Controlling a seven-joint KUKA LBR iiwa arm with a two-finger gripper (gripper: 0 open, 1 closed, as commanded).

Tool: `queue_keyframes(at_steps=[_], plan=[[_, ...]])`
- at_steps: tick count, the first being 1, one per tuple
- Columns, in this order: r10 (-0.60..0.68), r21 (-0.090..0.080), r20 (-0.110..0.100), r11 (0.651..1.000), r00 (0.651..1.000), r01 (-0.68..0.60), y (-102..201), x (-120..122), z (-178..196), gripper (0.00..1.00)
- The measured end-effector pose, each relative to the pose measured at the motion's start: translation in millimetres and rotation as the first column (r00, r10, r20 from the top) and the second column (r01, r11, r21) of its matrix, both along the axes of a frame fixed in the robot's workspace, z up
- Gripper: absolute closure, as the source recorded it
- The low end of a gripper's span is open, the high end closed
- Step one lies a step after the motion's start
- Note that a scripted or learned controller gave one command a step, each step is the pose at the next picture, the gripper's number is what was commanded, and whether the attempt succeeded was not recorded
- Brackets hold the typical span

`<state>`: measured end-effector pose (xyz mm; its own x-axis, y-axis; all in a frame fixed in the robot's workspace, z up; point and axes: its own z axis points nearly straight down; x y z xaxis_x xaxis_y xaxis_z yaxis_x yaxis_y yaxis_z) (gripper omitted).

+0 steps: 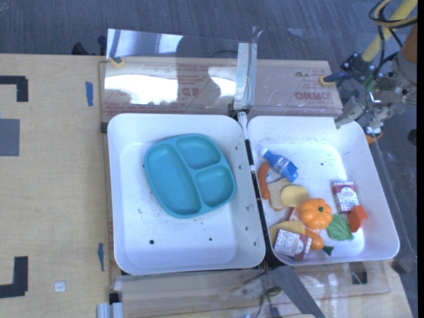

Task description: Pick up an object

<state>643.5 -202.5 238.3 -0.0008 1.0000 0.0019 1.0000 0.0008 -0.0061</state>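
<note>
The right bin [377,184] holds a pile of toy food. In it I see a blue-and-white bottle [279,164], an orange sausage-like piece [264,179], a beige slice [293,195], an orange pumpkin [315,212], a red packet [345,196], a green leaf [340,228], a small red piece [358,217] and a red-and-white packet [289,244] lying on a yellow piece. My gripper [368,111] hangs above the bin's far right corner, well away from the pile, with nothing visibly in it.
A teal divided plate [191,174] lies in the left bin [132,237]. Clear plastic panels [245,78] stand behind both bins. Yellow cables [391,8] loop at the top right, above the arm.
</note>
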Motion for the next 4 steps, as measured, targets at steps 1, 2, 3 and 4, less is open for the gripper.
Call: queue_keyframes(at_steps=[1, 2, 3, 4], plan=[[0.100, -0.003, 0.009, 0.995, 0.995, -0.100, 51.6, 10.4, -143.0, 0.00], [-0.002, -0.003, 0.009, 1.000, 1.000, 0.002, 90.8, -24.1, -151.7, 0.00], [0.341, -0.004, 0.012, 0.940, 0.940, -0.341, 90.9, -97.9, -150.5, 0.00], [0.338, -0.005, 0.015, 0.941, 0.941, -0.338, 90.2, -96.6, -141.0, 1.00]])
